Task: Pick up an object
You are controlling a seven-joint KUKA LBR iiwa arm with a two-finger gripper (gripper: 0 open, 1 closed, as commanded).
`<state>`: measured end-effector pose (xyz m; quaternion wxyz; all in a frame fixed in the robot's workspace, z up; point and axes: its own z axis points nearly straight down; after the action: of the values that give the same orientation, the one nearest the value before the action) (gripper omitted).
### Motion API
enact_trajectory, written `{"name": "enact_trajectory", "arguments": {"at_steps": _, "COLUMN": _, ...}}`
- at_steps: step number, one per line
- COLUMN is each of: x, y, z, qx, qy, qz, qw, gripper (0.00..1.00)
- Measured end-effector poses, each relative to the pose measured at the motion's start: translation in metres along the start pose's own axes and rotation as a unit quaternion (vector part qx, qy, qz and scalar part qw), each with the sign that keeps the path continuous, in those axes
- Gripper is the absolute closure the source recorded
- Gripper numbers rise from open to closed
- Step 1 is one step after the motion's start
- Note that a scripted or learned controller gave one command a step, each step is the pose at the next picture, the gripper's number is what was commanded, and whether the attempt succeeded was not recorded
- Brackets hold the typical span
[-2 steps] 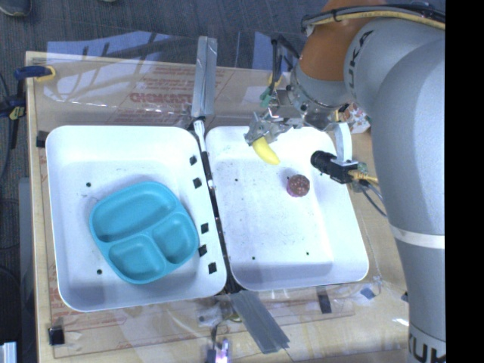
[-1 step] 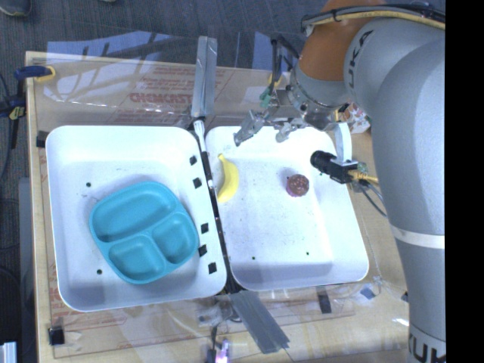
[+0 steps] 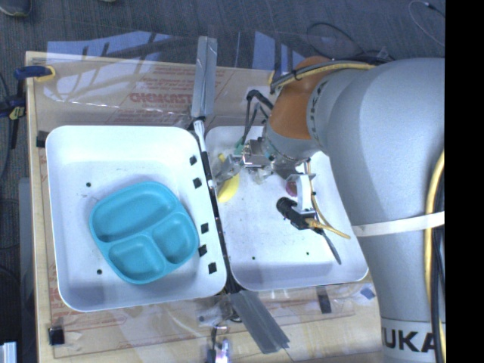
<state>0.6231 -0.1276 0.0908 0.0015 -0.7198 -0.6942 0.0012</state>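
One big grey arm took up pretty much the whole right side of the shot, reaching in over the right bin; its orange band sat just above the wrist, up near that bin's far edge. Under everything was the bench, pale board with some clear plastic sheeting on the far side; two shallow white bins sat on it side by side, walls touching down the middle. Left bin had a teal plate with three compartments, lying flat near the middle and turned a bit askew; nothing in any of the compartments as far as I could see. Right bin was where the action was; the gripper hung low over its far left corner, pointing toward the dividing wall; honestly couldn't tell if it was open or closed, too much clutter around the tip. Just below it in the frame lay a yellow object, tight against the left wall of the right bin; it looked very close to the gripper, but whether they touched, no idea. A small reddish thing peeked out from under the wrist, too hidden to identify; a few little black clips ran along the rim between the bins.
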Motion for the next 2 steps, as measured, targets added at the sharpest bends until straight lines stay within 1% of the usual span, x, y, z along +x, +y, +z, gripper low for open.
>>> {"name": "enact_trajectory", "arguments": {"at_steps": 1, "x": 0.001, "y": 0.000, "z": -0.010, "qx": 0.001, "qy": 0.000, "qz": -0.003, "qw": 1.0000, "gripper": 1.00}}
{"name": "enact_trajectory", "arguments": {"at_steps": 2, "x": 0.093, "y": 0.030, "z": -0.125, "qx": -0.001, "qy": 0.000, "qz": -0.007, "qw": 1.0000, "gripper": 1.00}}
